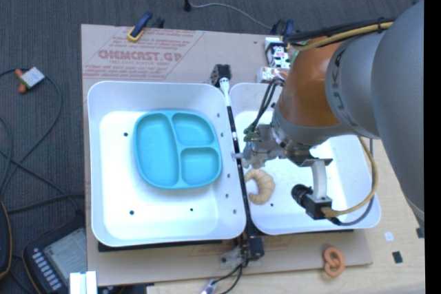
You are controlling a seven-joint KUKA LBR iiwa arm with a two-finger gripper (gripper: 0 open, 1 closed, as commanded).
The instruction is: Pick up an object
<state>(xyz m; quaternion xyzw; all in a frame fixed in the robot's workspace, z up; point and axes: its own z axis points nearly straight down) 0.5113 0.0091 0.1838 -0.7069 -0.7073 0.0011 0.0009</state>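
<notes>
Judging from the scene, the pick is not yet made: a tan croissant-shaped toy (260, 186) lies in the right bin (358, 217), at its left wall, just below the gripper (253, 156). Whether the gripper is wide or narrow cannot be told. A blue divided plate (177, 149) sits in the left bin (103, 148); the bins' shared wall crowds the approach.

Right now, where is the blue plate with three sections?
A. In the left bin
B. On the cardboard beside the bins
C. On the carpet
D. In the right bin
A. The blue plate lies flat inside the left bin, while the croissant sits in the right bin.
</notes>
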